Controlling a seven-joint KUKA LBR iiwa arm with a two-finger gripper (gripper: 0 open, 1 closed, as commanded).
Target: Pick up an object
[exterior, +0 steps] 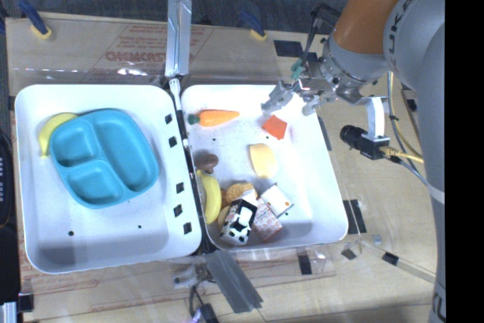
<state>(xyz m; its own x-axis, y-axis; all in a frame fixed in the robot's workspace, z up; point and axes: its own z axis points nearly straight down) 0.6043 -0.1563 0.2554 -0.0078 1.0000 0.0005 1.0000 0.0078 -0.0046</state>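
Orange block (275, 127) just below gripper (291, 98), apart.

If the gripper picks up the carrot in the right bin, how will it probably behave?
The carrot looks like a smooth moulded toy, so probably stiff and light. Its rounded, tapered body may roll or slip from the fingers. It lies apart from other items, so a push should move it freely.

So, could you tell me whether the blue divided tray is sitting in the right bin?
No, the blue divided tray lies in the left bin, beside a banana.
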